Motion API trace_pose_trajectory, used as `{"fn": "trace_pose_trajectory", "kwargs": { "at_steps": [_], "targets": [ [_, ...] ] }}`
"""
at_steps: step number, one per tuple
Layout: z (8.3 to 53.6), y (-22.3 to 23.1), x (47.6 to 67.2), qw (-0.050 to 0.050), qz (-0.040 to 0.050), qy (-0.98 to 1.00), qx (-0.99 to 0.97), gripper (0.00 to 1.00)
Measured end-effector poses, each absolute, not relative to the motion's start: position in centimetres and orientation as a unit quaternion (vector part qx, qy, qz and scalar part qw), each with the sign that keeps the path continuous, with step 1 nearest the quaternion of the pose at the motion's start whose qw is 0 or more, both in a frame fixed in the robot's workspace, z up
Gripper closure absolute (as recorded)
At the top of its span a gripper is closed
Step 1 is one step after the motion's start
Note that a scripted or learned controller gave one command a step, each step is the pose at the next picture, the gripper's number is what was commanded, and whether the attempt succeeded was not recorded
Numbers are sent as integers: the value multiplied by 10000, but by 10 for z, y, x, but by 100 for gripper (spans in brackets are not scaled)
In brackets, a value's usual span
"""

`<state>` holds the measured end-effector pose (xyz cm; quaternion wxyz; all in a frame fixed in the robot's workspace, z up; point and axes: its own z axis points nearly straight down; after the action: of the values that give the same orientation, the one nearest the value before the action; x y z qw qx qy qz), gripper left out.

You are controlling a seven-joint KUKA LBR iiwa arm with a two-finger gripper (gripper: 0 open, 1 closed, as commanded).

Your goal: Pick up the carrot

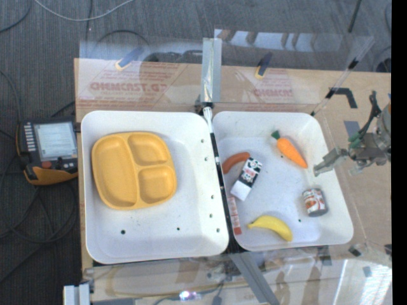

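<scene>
While two white bins sit side by side on the bench, their contents differ sharply. One yellow tray point(133, 169) with three compartments lies in the left bin point(102, 243). Five things lie in the right bin point(331, 230), one of each kind: one carrot point(290, 150), one reddish-orange sausage-shaped piece point(236, 161), one small black-and-white carton point(247, 176), one small red-and-white can point(313, 202), and one banana point(271, 227).

Taking the carton as landmark, the carrot lies up and to its right, well apart from it, in the upper right part of the bin. It is bright orange, tapered, with a small green top at its upper-left end, and it lies slantwise, its narrow tip pointing down and to the right. The sausage-shaped piece is just beside the carton's upper left. The banana lies below the carton, the can to its lower right.

The gripper point(324, 165) hangs further right of the carton, over the bin's right rim, near the carrot's tip but apart from it; whether its fingers are spread or closed cannot be told, and nothing is seen between them.
</scene>
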<state>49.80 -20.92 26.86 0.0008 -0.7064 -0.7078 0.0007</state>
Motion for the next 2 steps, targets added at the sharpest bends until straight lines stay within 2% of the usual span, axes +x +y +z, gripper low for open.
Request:
{"fn": "trace_pose_trajectory", "kwargs": {
  "at_steps": [1,2],
  "targets": [
    [147,-216,542,15,11,-7310,-6824,0],
    [90,-190,629,-54,-14,-7272,-6864,0]
  ]
}}
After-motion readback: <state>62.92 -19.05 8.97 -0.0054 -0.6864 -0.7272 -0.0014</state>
